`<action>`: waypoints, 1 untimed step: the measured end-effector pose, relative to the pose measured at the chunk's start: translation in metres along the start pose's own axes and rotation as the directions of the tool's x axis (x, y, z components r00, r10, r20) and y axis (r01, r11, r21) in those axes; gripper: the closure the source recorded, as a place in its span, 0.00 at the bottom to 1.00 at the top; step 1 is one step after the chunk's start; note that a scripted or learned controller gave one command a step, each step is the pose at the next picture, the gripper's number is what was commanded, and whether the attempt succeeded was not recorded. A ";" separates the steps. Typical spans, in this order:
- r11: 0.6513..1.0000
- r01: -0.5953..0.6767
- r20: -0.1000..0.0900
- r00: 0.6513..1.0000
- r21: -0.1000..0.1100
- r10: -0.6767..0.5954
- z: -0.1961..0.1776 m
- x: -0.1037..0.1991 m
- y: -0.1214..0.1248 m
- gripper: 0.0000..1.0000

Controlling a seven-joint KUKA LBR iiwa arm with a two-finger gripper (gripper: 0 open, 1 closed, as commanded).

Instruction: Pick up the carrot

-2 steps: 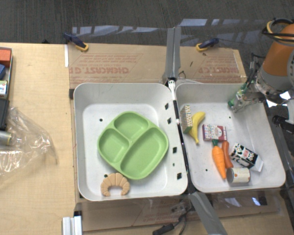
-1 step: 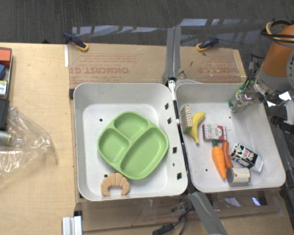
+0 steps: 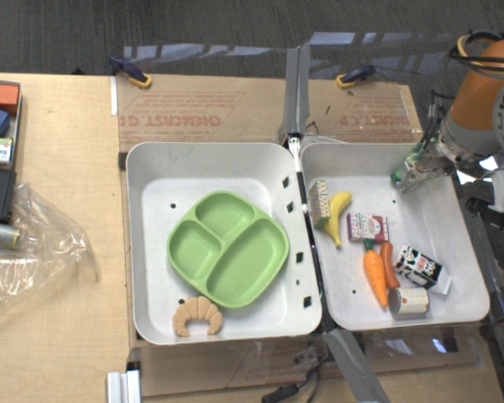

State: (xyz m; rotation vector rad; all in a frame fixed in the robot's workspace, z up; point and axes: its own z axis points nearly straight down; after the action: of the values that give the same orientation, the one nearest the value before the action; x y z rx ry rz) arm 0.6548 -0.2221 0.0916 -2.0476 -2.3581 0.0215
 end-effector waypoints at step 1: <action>1.000 0.003 0.001 1.000 0.003 -0.003 -0.006 0.000 0.000 1.00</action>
State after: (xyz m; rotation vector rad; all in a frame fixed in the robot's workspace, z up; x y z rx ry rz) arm 0.6550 -0.2218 0.0979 -2.0433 -2.3601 0.0252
